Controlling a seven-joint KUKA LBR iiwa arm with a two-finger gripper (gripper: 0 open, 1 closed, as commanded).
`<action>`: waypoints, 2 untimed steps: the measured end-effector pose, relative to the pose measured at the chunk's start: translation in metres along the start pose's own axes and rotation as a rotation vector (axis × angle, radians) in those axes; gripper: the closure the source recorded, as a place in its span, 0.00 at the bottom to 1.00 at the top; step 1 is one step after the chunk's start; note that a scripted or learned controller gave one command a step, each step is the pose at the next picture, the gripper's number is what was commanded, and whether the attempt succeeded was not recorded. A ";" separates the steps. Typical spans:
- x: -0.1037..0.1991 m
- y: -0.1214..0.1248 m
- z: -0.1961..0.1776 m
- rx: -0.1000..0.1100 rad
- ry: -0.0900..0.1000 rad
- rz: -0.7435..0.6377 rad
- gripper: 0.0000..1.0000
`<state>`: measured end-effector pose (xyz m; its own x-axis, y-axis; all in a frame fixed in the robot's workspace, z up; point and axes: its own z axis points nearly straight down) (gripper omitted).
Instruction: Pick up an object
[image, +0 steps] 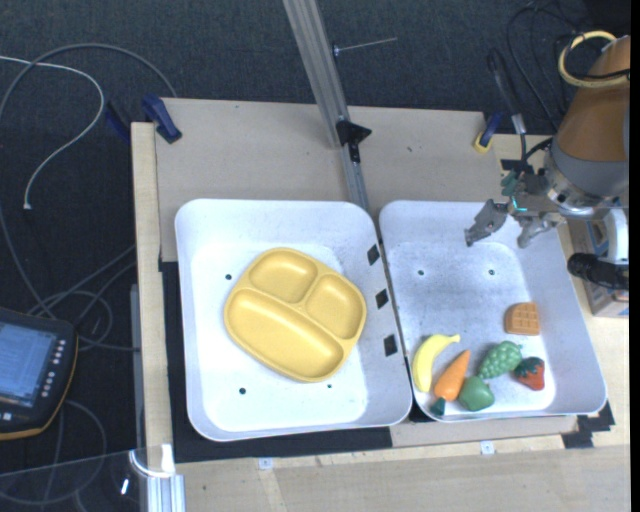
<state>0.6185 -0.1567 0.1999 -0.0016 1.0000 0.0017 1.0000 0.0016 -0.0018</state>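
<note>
Gripper (507, 228) hovers over the far end of the right bin (440, 215), fingers spread apart, nothing between them. Candidate objects sit well nearer than it: waffle (521, 319) alone, then banana (432, 357), carrot (452, 375), grapes (501, 358), strawberry (530, 372) bunched together. Best bet is probably the waffle; isolated, so straddle it squarely before closing. No legible writing or labels seen.

This is a robotics lab or test cell. A plywood desk (300, 140) held with blue clamps (160, 118) stands on dark carpet (70, 180) strewn with loose cables (60, 80), beside a teach pendant (30, 370). An aluminium mast (320, 60) rises behind two white bins (200, 260) holding toy food (480, 370).
</note>
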 end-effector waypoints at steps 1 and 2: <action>0.000 0.000 0.000 0.000 0.000 0.000 0.00; -0.005 -0.005 0.061 0.007 0.000 0.002 0.00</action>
<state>0.6133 -0.1616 0.1390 0.0004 1.0000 0.0020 1.0000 -0.0004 -0.0083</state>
